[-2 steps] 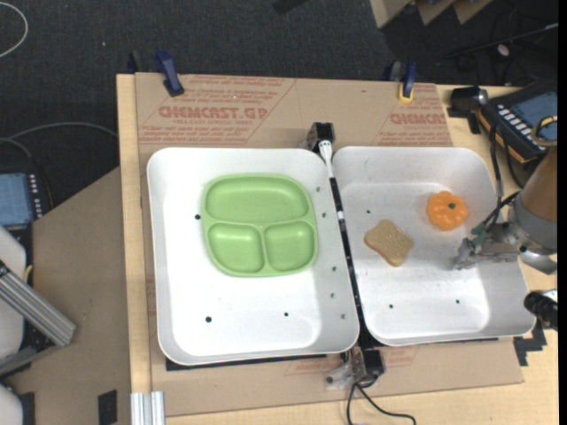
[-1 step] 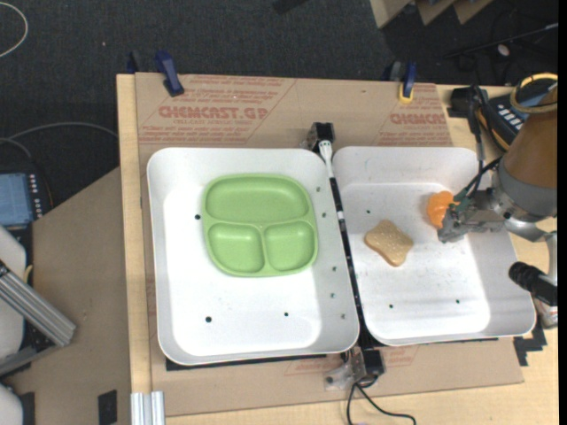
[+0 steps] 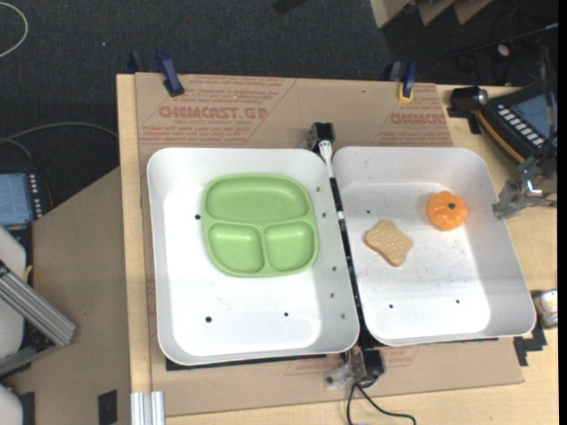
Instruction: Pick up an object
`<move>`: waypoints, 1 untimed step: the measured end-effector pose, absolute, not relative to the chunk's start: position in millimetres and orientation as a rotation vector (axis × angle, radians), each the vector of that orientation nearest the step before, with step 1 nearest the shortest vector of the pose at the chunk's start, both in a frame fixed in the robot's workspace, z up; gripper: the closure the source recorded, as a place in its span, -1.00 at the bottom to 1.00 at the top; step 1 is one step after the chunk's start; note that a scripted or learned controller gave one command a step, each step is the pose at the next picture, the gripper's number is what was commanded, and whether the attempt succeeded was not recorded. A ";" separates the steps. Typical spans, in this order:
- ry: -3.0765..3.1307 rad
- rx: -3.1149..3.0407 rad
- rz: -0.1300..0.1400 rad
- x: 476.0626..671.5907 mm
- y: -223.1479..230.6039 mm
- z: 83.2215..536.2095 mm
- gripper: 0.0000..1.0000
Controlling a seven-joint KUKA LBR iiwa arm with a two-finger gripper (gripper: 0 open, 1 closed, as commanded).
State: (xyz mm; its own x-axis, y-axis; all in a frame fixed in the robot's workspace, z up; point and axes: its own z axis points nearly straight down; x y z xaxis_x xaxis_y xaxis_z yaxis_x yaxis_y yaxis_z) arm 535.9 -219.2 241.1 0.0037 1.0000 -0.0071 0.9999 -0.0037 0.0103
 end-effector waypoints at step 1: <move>2.228 2.225 -0.002 487.5 -167.6 203.1 1.00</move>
